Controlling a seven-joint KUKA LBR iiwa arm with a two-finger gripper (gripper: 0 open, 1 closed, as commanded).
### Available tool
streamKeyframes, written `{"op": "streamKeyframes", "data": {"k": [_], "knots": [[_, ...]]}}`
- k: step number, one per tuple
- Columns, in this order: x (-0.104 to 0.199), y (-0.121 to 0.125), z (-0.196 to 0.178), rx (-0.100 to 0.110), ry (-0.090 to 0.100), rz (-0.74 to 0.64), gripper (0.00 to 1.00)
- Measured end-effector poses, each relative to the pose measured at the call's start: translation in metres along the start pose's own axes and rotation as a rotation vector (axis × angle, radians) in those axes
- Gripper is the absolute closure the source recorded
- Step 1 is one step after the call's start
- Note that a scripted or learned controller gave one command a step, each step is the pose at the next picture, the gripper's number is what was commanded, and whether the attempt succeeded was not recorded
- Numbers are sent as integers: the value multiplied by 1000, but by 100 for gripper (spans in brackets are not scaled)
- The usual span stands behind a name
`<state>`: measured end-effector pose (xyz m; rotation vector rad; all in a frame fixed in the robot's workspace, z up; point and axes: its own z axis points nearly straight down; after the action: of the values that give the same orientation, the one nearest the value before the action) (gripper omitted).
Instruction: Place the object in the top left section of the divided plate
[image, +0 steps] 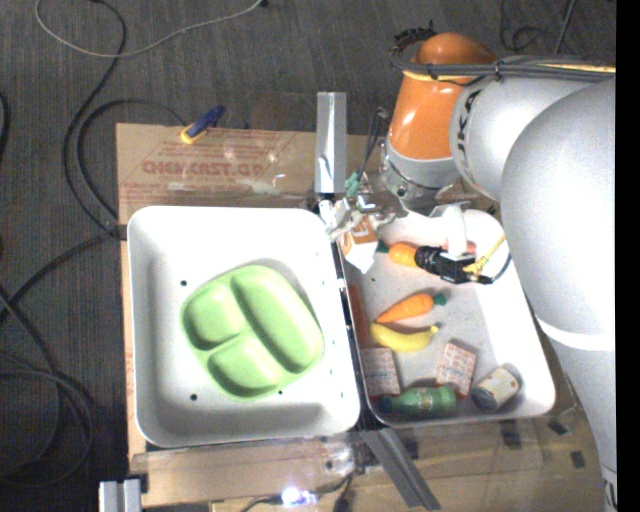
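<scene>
Green divided plate (252, 333) mid-bin, margins all round

Bright, even overhead light washes out the white bin (150, 300) left of the gripper (352, 215) and the arm's pale casing (560, 200) to its right, both nearly overexposed. Shadows are soft and short. The picture is slightly soft and grainy, and the dark carpet (60, 100) up-left stays dim.

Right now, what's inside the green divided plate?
Nothing shows in the green divided plate: all three sections look bare. It sits in the left bin. The carrot, banana and bottle lie in the right bin.
</scene>
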<state>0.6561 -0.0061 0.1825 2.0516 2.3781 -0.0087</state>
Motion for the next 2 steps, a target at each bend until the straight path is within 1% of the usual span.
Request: {"op": "streamKeyframes", "data": {"k": [1,2], "knots": [[84,-84,1,3,5,167,100],[159,-119,-17,3,4,169,100]]}}
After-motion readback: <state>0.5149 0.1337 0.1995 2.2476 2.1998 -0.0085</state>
